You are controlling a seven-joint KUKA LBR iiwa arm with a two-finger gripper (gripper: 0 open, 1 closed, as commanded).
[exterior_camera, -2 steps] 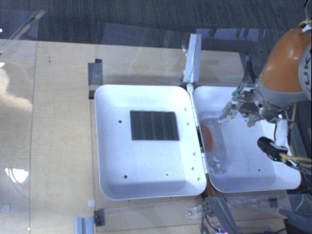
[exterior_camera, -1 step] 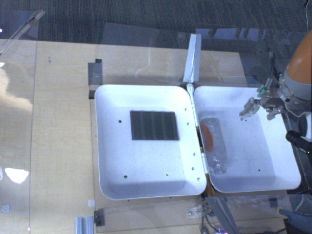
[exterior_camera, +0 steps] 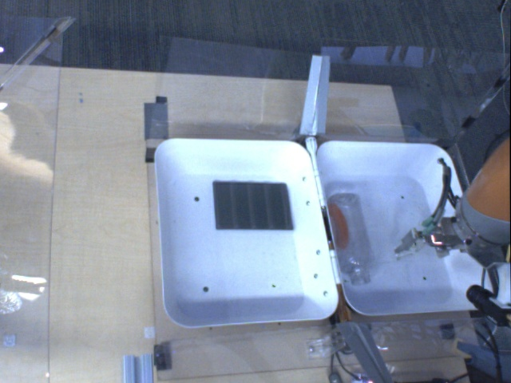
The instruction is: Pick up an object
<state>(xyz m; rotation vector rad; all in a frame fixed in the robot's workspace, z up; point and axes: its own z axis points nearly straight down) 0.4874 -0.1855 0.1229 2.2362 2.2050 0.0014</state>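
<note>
Gripper point(exterior_camera: 406, 246), hanging low over the right white bin point(exterior_camera: 399, 294); I cannot tell its state. Well to its left, against the bin's left wall, lies a clear plastic bottle with an orange patch point(exterior_camera: 348, 236). It probably handles light, slick and crushable; a grasp across its middle seems safest.

— Where are you, measured from the right bin point(exterior_camera: 383, 294)?

— My gripper point(exterior_camera: 409, 244) is over its right part, a little above the floor of it, and points to the left. My orange band point(exterior_camera: 491, 183) is beside its right rim.

— What lies in that bin?

— A clear plastic bottle point(exterior_camera: 350, 238) with something orange inside, along its left wall, well apart from my gripper.

— And to the left of that bin?

— The left bin point(exterior_camera: 184, 294), touching it. A dark ribbed rectangle point(exterior_camera: 252, 206) lies in it.
</note>
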